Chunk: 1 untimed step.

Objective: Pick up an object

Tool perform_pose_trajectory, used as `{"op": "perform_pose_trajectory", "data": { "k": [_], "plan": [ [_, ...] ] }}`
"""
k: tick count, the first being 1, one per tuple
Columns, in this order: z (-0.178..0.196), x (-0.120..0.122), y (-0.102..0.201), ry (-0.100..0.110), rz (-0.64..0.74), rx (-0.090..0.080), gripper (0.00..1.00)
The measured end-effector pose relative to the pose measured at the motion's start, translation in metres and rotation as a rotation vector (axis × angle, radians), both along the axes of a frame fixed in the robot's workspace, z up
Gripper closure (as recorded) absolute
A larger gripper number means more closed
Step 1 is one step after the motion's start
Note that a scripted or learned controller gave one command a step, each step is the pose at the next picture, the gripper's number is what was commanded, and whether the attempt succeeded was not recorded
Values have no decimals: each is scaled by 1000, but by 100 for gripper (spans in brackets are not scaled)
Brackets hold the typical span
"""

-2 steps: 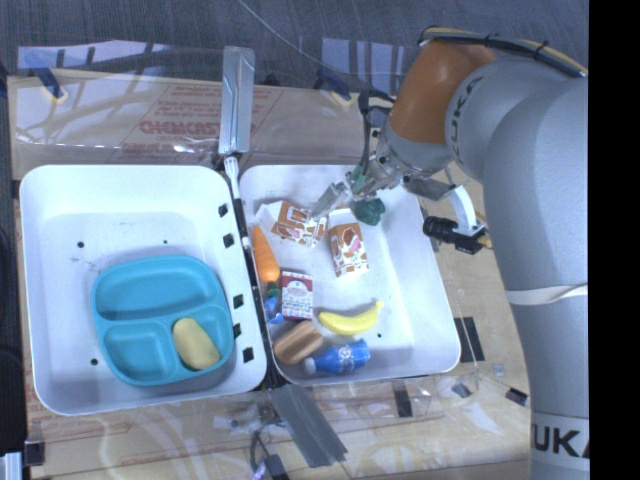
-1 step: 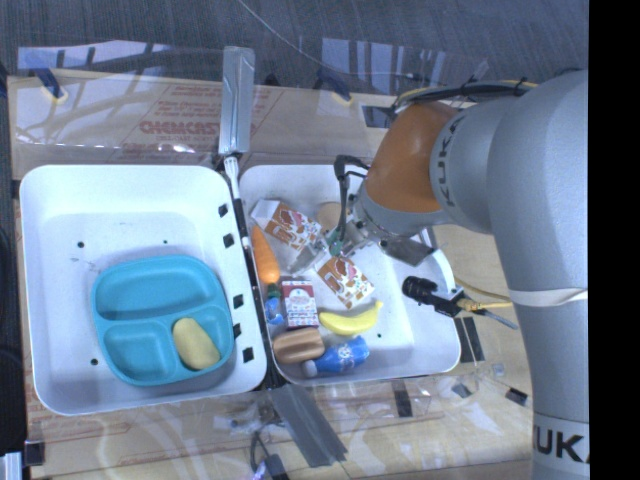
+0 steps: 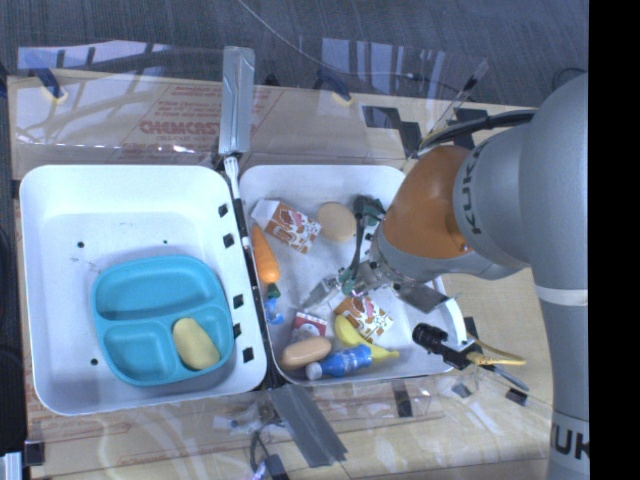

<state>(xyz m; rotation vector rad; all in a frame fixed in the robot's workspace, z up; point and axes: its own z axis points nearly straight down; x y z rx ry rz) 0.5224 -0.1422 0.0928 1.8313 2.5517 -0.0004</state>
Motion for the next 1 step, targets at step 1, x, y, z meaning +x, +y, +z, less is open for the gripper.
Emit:
{"op": "perform_pose_trajectory", "data": {
  "k": [1],
  "plan": [
    [0,-18,-27,-1,30,0,0]
  ]
}}
